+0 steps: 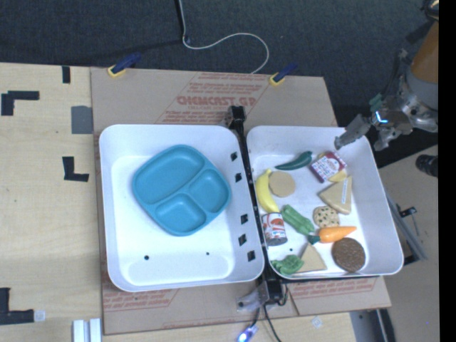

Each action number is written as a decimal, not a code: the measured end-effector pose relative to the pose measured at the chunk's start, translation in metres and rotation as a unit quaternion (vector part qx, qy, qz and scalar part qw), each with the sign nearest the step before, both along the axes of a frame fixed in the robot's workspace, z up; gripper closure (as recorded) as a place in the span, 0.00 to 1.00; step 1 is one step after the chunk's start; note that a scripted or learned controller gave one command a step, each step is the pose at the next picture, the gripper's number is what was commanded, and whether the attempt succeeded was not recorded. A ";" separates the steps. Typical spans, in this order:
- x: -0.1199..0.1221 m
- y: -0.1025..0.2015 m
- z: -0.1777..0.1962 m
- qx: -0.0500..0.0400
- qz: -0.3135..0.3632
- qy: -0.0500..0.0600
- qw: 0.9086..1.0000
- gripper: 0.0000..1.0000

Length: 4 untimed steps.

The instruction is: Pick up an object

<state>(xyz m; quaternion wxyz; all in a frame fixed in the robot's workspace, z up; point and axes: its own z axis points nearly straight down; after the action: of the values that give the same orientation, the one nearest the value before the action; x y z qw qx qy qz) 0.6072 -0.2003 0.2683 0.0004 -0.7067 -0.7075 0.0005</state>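
Left bin (114,191), frame centre-left: blue three-compartment tray (182,189) lying flat, tilted diagonally. Right bin (381,212) holds the toy food, none lifted: banana (265,191) along its left wall, tan round cracker (282,184) touching it, dark green chili (294,162) above, red-and-white packet (326,166) at upper right, cheese wedge (338,194), green pickle (298,219), chocolate-chip cookie (325,215), carrot (335,234), brown round cookie (349,254), small can (275,229), leafy green piece (288,265) at bottom. Arm enters at upper right. Gripper (363,129) sits over the bin's upper-right rim, above the packet, nothing in it. Fingers look spread, but the view is blurry there, so jaw state: can't tell.
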 end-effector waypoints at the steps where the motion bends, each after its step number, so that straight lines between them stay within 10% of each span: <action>1: -0.043 0.037 0.183 -0.002 0.002 -0.008 1.000 0.00; 2: -0.092 0.112 0.173 0.001 0.003 0.000 1.000 0.00; 3: -0.090 0.108 0.183 0.000 0.001 -0.001 1.000 1.00; 4: -0.121 0.184 0.168 0.001 0.003 0.001 1.000 1.00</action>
<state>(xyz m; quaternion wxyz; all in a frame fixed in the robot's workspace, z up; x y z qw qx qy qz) 0.4864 -0.0161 0.4358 0.0019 -0.7043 -0.7099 0.0009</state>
